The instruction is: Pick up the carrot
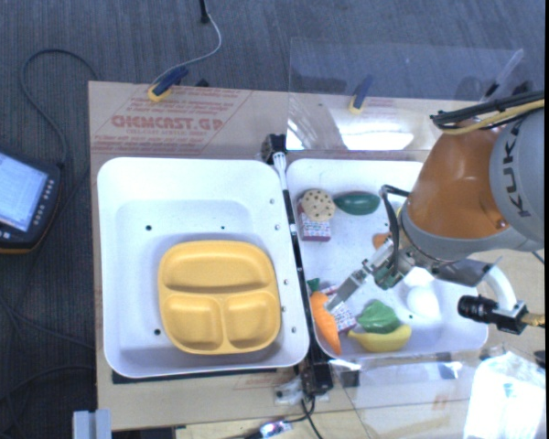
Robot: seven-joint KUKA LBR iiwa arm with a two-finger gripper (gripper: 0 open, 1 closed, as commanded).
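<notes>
Carrot (323, 324) looks light, rigid and slick, so I'd pinch its thick middle; my gripper (348, 286) jaws, I can't tell.

The grey, rounded metal arm (529, 181) bears black lettering, a broad orange band (448, 186), and black-and-yellow cables (485, 110) along its top.
</notes>
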